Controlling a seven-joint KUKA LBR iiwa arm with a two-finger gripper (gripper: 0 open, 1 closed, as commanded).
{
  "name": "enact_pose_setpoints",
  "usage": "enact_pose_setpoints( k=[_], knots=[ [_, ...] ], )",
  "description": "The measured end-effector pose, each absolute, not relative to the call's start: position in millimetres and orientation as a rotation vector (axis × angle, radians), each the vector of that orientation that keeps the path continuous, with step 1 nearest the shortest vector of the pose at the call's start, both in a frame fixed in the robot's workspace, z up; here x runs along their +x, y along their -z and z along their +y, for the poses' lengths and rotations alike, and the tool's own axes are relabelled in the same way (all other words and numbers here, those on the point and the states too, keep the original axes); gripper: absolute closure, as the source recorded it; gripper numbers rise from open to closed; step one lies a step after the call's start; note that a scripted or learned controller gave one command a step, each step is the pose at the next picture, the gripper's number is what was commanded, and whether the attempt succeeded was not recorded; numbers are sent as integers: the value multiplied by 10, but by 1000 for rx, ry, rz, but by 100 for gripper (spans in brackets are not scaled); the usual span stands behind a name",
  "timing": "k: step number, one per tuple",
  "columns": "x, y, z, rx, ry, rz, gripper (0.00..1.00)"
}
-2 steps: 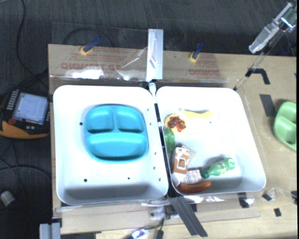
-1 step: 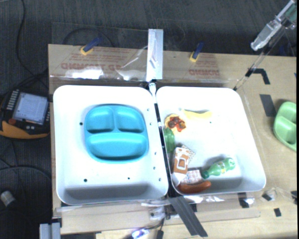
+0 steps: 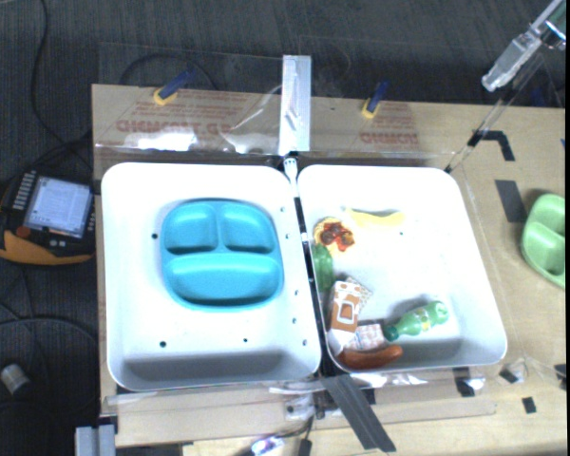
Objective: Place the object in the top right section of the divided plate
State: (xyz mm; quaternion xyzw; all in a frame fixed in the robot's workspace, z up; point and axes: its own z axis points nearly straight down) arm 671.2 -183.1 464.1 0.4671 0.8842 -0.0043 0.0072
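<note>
A blue divided plate (image 3: pixel 223 264) lies in the left bin (image 3: pixel 133 340), with two small sections at the top and one large section below. Its top right section (image 3: pixel 248 228) holds nothing. The right bin (image 3: pixel 465 255) contains several items: a yellow banana (image 3: pixel 375 219), a small round pizza-like piece (image 3: pixel 335 235), a dark green vegetable (image 3: pixel 322 266) against the left wall, an orange and white packet (image 3: pixel 347 304), a green bottle (image 3: pixel 416 319) and a red-brown sausage (image 3: pixel 370 355).
A light green container (image 3: pixel 548 236) stands on the bench right of the bins. A clear plastic bracket (image 3: pixel 522 50) juts in at the top right. A metal post (image 3: pixel 295 103) rises behind the divide between the bins. A handheld device (image 3: pixel 47 212) lies on the floor at left.
</note>
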Motion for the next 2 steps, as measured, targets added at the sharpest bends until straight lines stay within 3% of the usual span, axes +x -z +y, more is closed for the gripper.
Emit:
enact_pose_setpoints(
  k=[1, 2],
  knots=[
    [6415, -4340, -1531, 1617, 0, 2693, 100],
    [6415, -4340, -1531, 1617, 0, 2693, 0]
  ],
)
